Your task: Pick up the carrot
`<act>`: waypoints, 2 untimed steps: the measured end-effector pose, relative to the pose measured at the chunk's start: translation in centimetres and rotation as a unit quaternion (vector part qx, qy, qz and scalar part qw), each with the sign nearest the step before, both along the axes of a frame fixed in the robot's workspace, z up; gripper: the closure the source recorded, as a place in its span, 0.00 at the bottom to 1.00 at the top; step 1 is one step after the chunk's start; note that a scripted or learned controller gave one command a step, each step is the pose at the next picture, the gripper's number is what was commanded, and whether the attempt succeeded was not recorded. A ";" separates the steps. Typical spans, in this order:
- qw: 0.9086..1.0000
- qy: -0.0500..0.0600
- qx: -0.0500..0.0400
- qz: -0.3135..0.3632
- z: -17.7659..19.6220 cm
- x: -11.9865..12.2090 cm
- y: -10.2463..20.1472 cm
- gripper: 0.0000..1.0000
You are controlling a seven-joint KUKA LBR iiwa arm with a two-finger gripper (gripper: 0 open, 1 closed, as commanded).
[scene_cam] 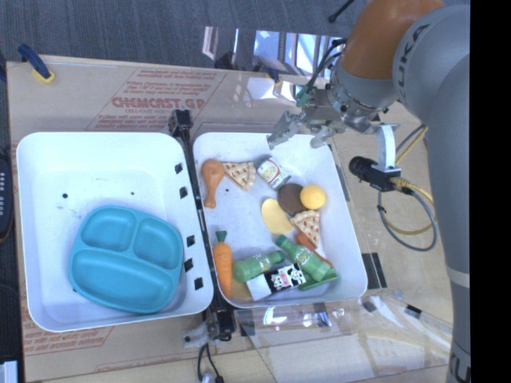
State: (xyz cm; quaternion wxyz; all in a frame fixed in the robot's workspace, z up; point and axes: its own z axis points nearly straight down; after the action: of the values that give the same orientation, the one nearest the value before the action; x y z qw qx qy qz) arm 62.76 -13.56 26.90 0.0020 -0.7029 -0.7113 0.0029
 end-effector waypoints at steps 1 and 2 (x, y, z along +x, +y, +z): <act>0.999 -0.001 0.000 0.037 -17.8 -5.5 -2.6 0.00; 0.999 0.002 -0.002 0.043 -16.8 -5.5 -2.6 1.00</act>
State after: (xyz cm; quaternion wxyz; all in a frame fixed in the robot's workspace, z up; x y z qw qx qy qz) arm 57.26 -16.13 10.12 0.0023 -0.6716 -0.7409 0.0054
